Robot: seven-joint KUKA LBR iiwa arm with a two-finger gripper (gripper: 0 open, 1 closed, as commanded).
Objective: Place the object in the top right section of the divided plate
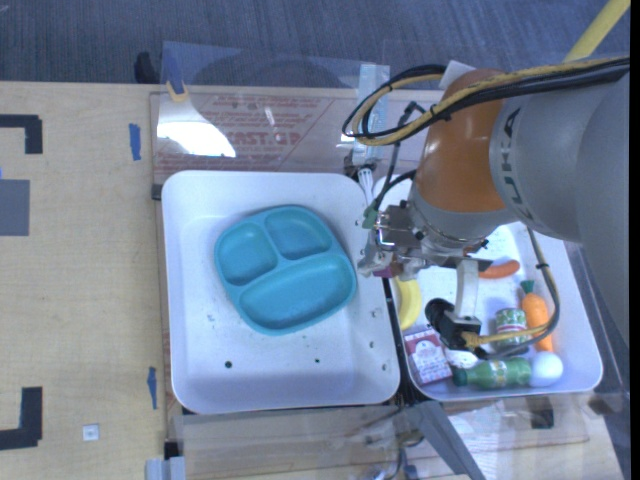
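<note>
A blue divided plate (262, 317) lies in the left white bin (200, 368), with two small sections at its far side and one large section nearer the front. All its sections look bare. My gripper (383, 252) hangs over the wall between the two bins, just right of the plate's right rim, under the orange band of the arm. A yellow banana-like piece (408, 304) lies in the right bin directly below the gripper. I see nothing held.
The right bin (585, 358) holds an orange carrot (498, 267), another orange piece (538, 314), a small green can (511, 320), a green bottle (495, 373), a white egg (547, 368) and a pink box (428, 357). The arm covers much of that bin.
</note>
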